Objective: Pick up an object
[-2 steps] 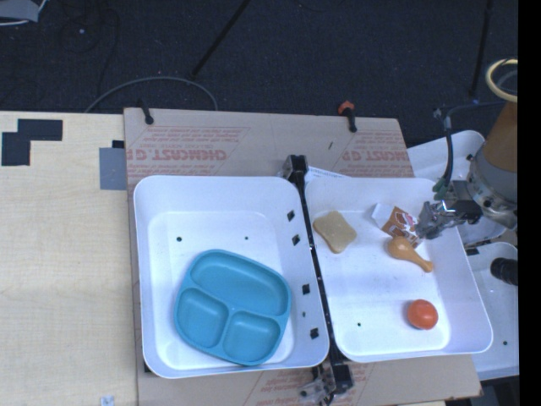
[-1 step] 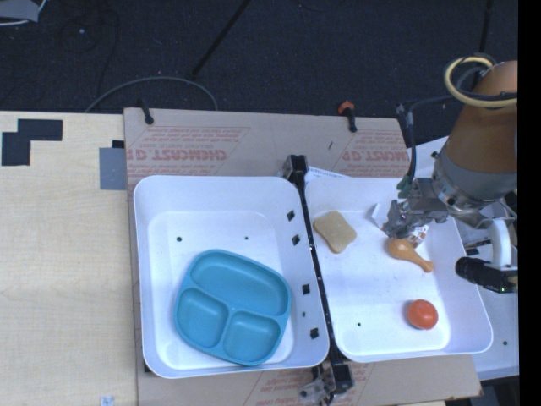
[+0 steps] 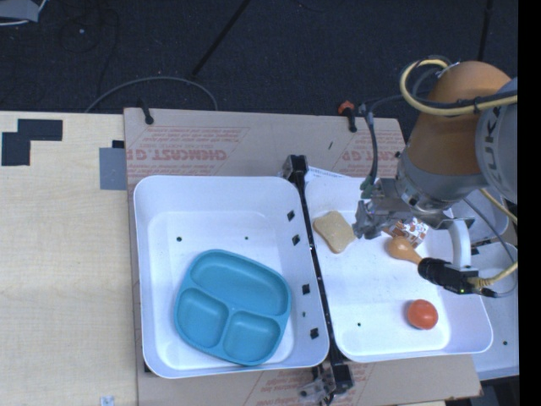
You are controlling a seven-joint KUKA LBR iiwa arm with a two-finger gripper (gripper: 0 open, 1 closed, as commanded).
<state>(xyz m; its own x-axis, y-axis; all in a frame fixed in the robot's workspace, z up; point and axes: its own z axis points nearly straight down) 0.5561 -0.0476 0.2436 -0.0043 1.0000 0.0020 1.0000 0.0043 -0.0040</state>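
Objects for picking are lying in the right bin (image 3: 338, 332), and we are logging three of them. We are seeing a tan, bread-like piece (image 3: 334, 231) resting flat near the bin's 10 o'clock corner, close to the black divider (image 3: 306, 252) that is separating the two bins. We are noting an orange-yellow item (image 3: 404, 249) sitting at about 3 o'clock from the bread-like piece, near the bin's middle, partly covered by the arm. A red-orange round object (image 3: 421, 314), resembling a tomato, is lying at the bin's 4 o'clock area, well apart from the other two.

We are observing the gripper (image 3: 374, 220) hanging over the upper middle of the right bin, between the bread-like piece and the orange-yellow item, just beside both. Its fingers are too dark and crowded by cabling for us to judge; we cannot tell whether they are apart or together, and we are seeing nothing plainly held between them. The orange band (image 3: 461, 117) of the arm is showing at 1 o'clock from the gripper.

In the left bin (image 3: 156, 218) we are recording a blue divided plate (image 3: 232, 305), lying toward that bin's 5 o'clock side, with three compartments facing up.
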